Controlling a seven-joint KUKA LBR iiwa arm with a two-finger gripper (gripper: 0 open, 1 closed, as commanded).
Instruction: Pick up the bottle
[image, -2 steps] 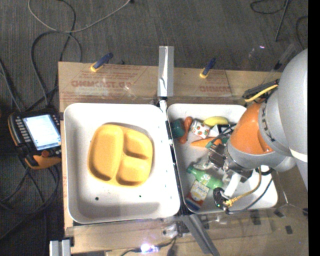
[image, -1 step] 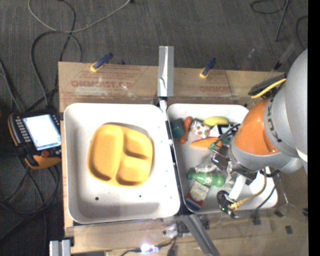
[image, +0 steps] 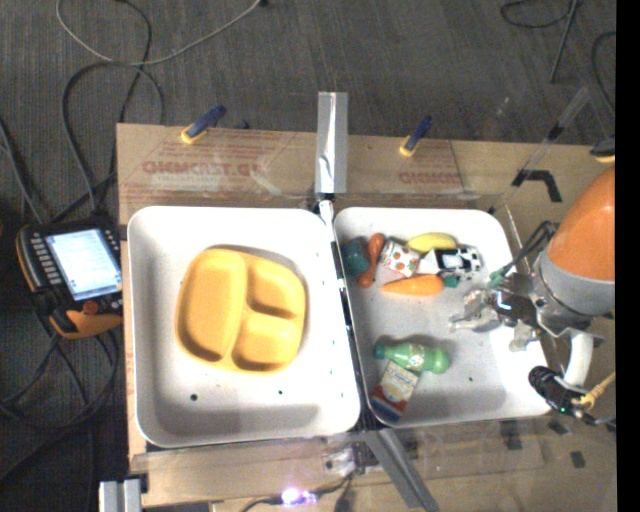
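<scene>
While the gripper (image: 480, 312) is hanging over the right bin (image: 470, 395) with spread, empty fingers, one green bottle (image: 412, 355) is lying on its side nearby; one yellow tray (image: 242, 308) is sitting in the left bin (image: 150, 330), two blue clamps (image: 203, 123) gripping the cardboard-covered bench (image: 230, 165).

A yellow compartment tray (image: 243, 306) is seen in the left bin (image: 150, 400); a toy carrot (image: 412, 286) and banana (image: 431, 241) are seen in the right bin (image: 490, 390).
</scene>
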